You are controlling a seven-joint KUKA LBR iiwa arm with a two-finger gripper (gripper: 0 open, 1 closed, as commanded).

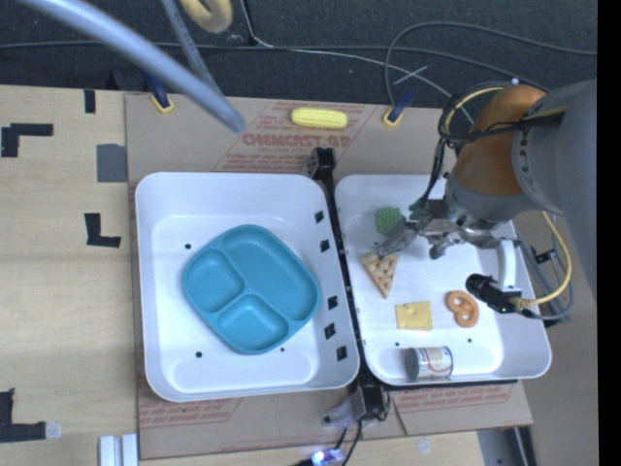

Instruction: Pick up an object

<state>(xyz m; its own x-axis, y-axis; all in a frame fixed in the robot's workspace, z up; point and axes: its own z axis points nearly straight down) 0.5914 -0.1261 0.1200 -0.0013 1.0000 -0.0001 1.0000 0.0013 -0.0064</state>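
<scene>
Whether the jaws are parted or closed cannot be told from this slanted view; the gripper [396,241] sits low in the right bin [529,357], its tip between a green object [389,219] and a tan wedge [380,272], and nothing can be seen clasped in it

Nearest the camera, a small can [428,361] lies on its side along the front wall of the right bin. Just behind it rests a flat yellow square [414,316], and to that square's right, near but apart from it, a brown pretzel [463,309]. Further back, the tan wedge lies close to the wall between the bins, with its point toward the gripper's tip. Whether the tip touches it is unclear. The green object lies just beyond the tip, toward the far side of the bin.

The arm [505,163], grey with its orange band, reaches in from the right over the far right corner of that bin.

In the left bin [165,212] a blue divided plate [251,287] lies flat near the middle, well apart from the gripper.

Beyond both bins, on the cardboard sheet [272,144], a yellow oblong object [318,117] lies near the far edge
</scene>
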